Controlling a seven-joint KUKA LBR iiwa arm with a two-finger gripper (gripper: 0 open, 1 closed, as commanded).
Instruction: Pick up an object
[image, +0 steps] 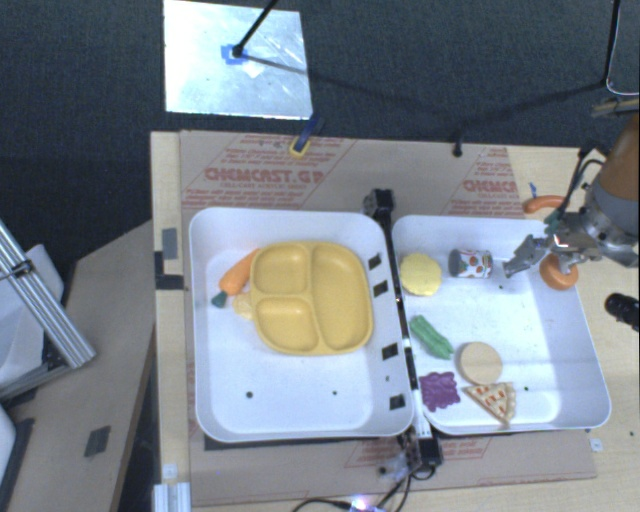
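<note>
1. Gripper (522, 262) sat over the right bin's (575, 340) upper right area, arm (612, 205) coming in from the right edge. Finger state: could not tell, too blurred and small.
2. Nothing visibly between the fingers. An orange round piece (559, 274) lay just right of the tip, near the bin's right wall; contact with the gripper not resolvable.
3. Nearest item to the left of the tip was a small can (470, 263) lying on its side, close by but apart from it.
4. Further left, a yellow round piece (421, 273) near the bin's left wall.
5. Lower in the same bin: green pickle (431, 336), tan disc (480, 361), purple grapes (439, 389), pizza slice (493, 400). Disc and slice were touching or nearly so.
6. Left bin (300, 410) held a yellow divided plate (305, 297), with a carrot (237, 272) against its upper left rim.
7. Both bins sat on a cardboard sheet (270, 165) on the bench.
</note>
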